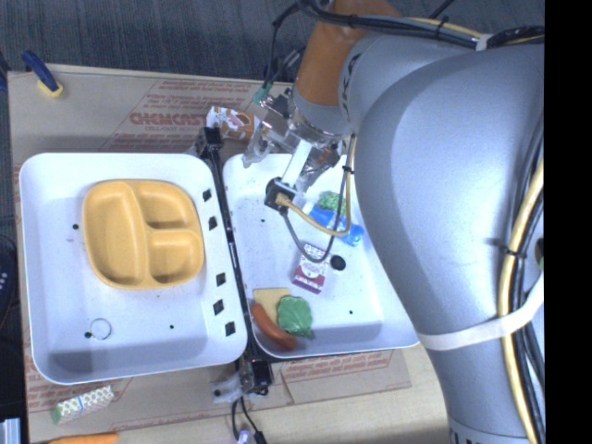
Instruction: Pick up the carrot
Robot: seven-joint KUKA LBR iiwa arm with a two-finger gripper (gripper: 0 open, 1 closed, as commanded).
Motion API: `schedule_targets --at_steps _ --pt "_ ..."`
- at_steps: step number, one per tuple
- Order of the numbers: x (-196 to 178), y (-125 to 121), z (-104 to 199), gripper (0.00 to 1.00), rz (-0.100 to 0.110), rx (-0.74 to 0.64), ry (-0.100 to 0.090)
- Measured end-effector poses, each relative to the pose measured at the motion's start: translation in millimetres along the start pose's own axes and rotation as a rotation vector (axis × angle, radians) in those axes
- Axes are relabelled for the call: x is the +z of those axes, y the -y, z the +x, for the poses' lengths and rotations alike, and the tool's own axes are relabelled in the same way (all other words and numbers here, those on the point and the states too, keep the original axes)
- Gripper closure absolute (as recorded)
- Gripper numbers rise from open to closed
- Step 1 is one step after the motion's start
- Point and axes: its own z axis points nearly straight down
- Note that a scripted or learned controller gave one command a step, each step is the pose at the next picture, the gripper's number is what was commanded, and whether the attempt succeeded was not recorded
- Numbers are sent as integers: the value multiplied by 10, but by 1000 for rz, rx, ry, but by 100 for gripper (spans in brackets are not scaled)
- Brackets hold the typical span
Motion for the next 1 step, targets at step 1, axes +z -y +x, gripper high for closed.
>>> schedule_targets --at_steps 1 --pt "-949 6 9 0 -1 -32 -1"
